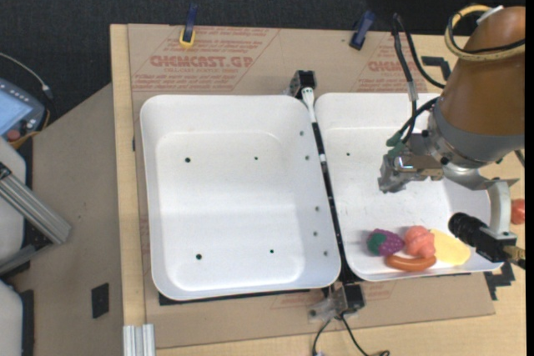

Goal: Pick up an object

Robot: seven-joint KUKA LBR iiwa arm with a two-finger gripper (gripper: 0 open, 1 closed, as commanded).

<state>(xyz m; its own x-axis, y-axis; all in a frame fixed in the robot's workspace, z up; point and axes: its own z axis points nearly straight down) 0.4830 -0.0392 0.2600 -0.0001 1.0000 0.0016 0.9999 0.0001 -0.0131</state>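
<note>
While the gripper (pixel 397 176) is poised mid-bin, its state indiscernible, the toys (pixel 413 248) are seen clustered at the right bin's (pixel 359 129) near edge. A descent here would likely close on nothing.

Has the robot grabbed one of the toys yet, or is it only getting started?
Nothing looks picked up yet. The purple toy, pink toy, orange-red toy and yellow toy all lie together near the front edge of the right bin. The tool hangs over the middle of that bin, apart from the toys, with nothing seen in it. Reaching a toy, gripping it and lifting it are all left.
</note>
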